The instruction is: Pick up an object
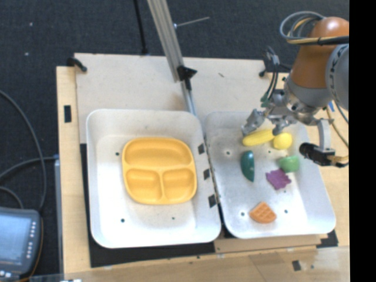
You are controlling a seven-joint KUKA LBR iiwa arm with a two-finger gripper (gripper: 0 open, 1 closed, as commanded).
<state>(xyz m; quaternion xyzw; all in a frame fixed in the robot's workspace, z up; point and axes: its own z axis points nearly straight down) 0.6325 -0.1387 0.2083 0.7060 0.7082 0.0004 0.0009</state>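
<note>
The right bin [311, 213] holds several small toys. A yellow banana-shaped piece [257, 138] and a round yellow piece [282, 141] lie at its far side. A dark green piece [248, 164], a light green piece [289, 163], a purple piece [278, 178] and an orange waffle-like piece [262, 213] lie nearer the front. My gripper [268, 124] hangs at the bin's far side, just above and behind the two yellow pieces. I see nothing lifted off the bin floor.
The left bin [97, 134] holds a yellow divided plate [158, 170]. A slanted aluminium post [167, 37] rises from between the bins at the back. Black clips line the seam between the bins. A small screen [17, 239] sits at the lower left, off the bench.
</note>
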